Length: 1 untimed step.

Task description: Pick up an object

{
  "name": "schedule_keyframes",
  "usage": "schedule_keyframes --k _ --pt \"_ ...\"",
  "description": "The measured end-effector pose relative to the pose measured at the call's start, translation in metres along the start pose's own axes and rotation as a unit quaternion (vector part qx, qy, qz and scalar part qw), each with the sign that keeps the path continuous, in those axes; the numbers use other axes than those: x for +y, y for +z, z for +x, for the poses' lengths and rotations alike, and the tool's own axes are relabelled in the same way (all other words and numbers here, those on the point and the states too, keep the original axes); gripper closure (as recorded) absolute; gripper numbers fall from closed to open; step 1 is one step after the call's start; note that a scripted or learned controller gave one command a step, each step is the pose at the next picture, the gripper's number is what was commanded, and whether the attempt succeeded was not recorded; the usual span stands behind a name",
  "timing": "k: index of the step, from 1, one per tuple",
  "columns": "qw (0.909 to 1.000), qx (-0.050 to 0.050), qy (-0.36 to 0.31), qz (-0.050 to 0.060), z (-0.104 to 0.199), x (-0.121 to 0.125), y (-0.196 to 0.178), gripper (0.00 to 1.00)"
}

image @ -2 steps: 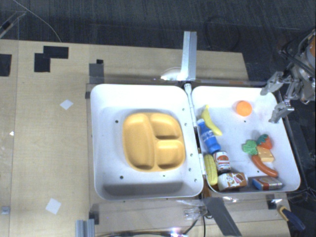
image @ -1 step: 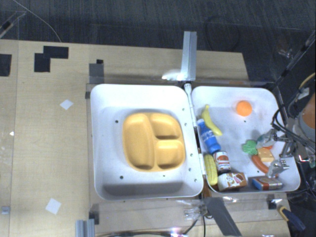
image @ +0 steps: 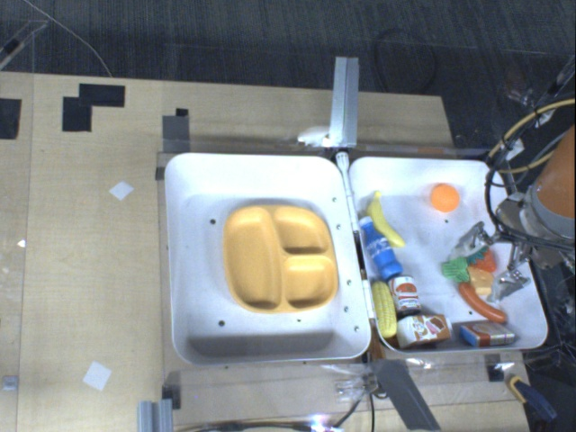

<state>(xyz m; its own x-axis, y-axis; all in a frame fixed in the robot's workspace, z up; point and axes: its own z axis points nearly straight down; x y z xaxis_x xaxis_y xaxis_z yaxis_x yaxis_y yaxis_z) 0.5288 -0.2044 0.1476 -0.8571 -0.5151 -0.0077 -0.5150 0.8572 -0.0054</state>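
Objects for picking are lying in the right bin (image: pixel 423 174), nine or so by count: one blue bottle (image: pixel 382 253), one yellow banana (image: pixel 385 223), one corn cob (image: pixel 384 309), two small cans or jars (image: pixel 409 295) with red labels, one orange ball (image: pixel 445 197), one red sausage (image: pixel 481 304), one blue and brown box (image: pixel 486 336), and a small cluster of green, orange and yellow pieces (image: pixel 472 268) that are too jumbled to count.

Taking the scene from largest to smallest, and placing things against the right bin: the wooden worktop (image: pixel 81 241) is stretching away to its left, bearing black square marks and bits of tape, with dark carpet (image: pixel 225 16) lying beyond its far edge. The left bin (image: pixel 180 241) is sitting edge to edge with the right bin and is holding one yellow divided tray (image: pixel 279 257). The grey arm (image: pixel 553 201) is reaching over the right bin's right rim, cables hanging around it.

The gripper (image: pixel 490 259) is hanging over the cluster in the bin's right half, its fingers (image: pixel 470 238) standing apart with nothing clamped between them.

Most objects are crowding the bin's left wall and near edge. Bare white floor is showing in the middle of the bin and around the ball toward the far wall, leaving room there for moving.
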Motion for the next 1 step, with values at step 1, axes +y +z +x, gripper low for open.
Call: schedule_keyframes --k 1 --pt "0.9928 0.001 -0.120 0.000 0.0198 0.0121 0.0557 0.00"
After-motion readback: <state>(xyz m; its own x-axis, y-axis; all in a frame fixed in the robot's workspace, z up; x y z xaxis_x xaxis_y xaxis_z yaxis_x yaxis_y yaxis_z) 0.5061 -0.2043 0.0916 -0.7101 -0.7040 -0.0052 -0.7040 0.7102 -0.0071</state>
